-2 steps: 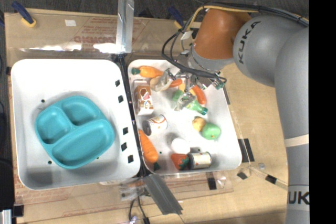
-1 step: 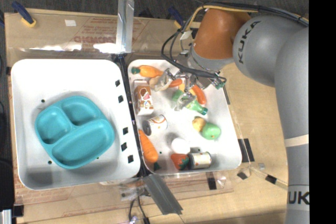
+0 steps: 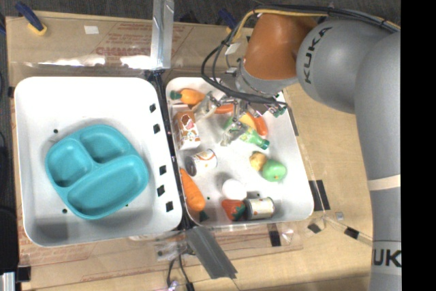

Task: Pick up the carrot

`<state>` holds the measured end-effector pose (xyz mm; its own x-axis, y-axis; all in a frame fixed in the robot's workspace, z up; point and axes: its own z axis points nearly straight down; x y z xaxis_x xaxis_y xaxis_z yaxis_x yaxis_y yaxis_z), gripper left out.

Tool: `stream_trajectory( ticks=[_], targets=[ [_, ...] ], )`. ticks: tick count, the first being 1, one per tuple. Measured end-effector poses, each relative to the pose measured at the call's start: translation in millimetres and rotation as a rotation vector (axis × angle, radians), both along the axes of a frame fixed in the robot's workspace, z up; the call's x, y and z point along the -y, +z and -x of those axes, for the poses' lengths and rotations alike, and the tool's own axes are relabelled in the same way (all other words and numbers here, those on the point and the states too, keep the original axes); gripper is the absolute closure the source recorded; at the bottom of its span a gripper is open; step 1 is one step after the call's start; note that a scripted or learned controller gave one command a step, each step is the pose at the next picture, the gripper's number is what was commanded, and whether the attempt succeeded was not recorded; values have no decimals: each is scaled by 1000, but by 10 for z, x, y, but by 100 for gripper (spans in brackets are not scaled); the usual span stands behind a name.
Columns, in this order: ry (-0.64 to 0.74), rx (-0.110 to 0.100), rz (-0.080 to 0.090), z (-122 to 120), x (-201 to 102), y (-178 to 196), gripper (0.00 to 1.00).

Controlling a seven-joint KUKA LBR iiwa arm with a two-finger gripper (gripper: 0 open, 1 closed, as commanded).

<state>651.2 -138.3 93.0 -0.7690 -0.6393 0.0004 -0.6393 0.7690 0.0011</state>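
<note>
The counter (image 3: 340, 146), covered in brown cardboard, bears two shallow white bins side by side: the left bin (image 3: 34, 99) and, touching it along the taped seam, the right bin (image 3: 300, 167).

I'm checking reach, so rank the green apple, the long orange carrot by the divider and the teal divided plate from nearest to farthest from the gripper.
From the gripper:
1. Green apple, right bin, lower right.
2. Long orange carrot, right bin's left wall.
3. Teal divided plate, left bin.
</note>
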Motion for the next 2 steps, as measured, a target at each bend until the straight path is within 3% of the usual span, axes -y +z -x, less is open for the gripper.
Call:
stream_trajectory(
  ticks=[1,2],
  targets=[
    [3,3,0,-14,-6,114,100],
    [33,14,0,-89,-791,1060,100]
  ],
)
